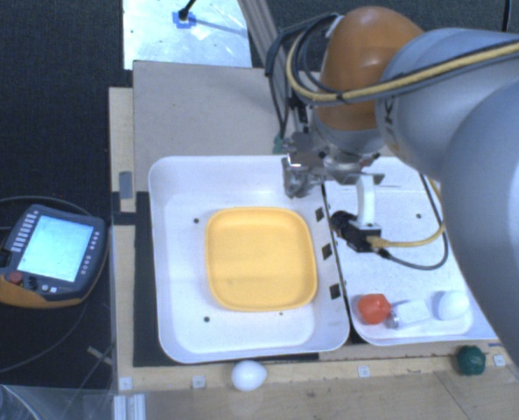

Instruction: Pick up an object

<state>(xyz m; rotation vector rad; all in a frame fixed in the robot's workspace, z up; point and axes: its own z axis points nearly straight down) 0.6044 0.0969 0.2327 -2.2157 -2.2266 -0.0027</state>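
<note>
Gripper hangs at the far rim of the left bin, close to the divide between bins; finger state cannot be told (wrist hardware hides it). Nearest candidate: yellow plate, flat in the left bin, just toward the camera from the gripper. It is low-rimmed, roughly square, with bare bin floor on all sides. Red object and white ball lie well apart in the right bin, against its near wall.
</note>
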